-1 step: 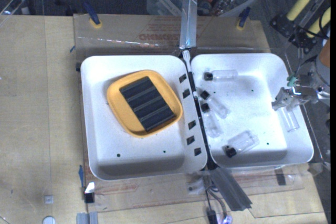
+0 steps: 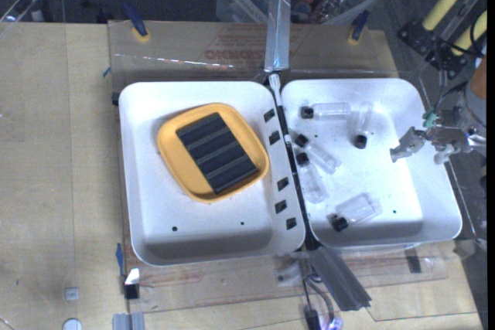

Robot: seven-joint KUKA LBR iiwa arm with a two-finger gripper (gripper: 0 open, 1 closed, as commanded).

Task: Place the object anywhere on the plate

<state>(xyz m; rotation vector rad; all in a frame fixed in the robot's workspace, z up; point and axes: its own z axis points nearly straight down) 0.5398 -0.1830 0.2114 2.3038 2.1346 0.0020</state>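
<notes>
Wooden bench (image 2: 54, 166), two white bins mid-frame, left bin (image 2: 147, 236) holding yellow plate (image 2: 174, 137) with black ridged block (image 2: 216, 151) on it, right bin (image 2: 402, 224) strewn with clear bottles (image 2: 357, 208), tool (image 2: 404, 146) at right edge above right bin, grip cannot be told

Two white bins (image 2: 131, 166), one yellow plate (image 2: 172, 137), four clear bottles (image 2: 356, 209) (black-capped).

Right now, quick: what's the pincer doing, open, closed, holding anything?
Pincer: at the right bin's right edge; cannot be told whether open or closed, and nothing visibly held in it.
</notes>
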